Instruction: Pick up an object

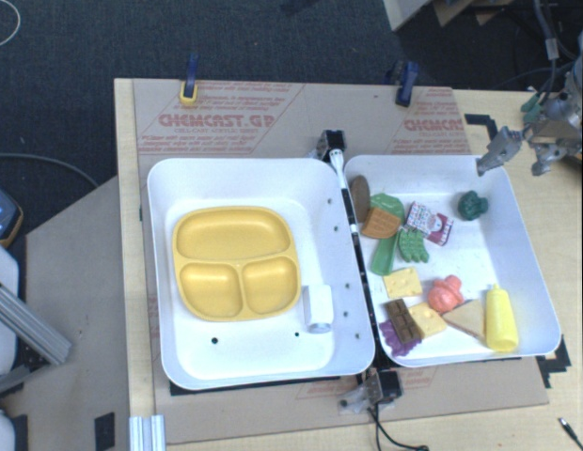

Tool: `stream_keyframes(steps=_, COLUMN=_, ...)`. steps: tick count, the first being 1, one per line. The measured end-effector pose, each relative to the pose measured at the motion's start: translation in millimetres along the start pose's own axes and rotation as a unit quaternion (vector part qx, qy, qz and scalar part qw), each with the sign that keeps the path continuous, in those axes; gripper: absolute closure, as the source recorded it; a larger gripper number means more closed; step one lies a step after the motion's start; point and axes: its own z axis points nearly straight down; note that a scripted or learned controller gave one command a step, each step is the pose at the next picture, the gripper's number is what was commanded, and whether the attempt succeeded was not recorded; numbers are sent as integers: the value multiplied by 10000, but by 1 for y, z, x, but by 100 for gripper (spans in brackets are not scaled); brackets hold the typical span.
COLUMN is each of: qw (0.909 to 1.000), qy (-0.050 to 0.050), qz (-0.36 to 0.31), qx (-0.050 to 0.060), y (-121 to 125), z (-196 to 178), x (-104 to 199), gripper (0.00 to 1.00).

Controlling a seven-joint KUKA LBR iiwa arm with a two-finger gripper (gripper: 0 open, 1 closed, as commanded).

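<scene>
Gripper (520, 153) sits over the right bin's (527, 242) far right corner, fingers spread and nothing between them as far as I can see. Toy food lies clustered below it: a dark green piece (472, 205) nearest, a yellow bottle (500, 318) at the near edge. I see a yellow divided tray (237, 261) in the left bin (165, 252).
</scene>
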Motion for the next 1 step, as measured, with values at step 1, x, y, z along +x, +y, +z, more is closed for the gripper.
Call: stream_keyframes(steps=1, qw=10000, qy=9, qz=0, qx=31, y=-8, z=56, x=8, gripper=0)
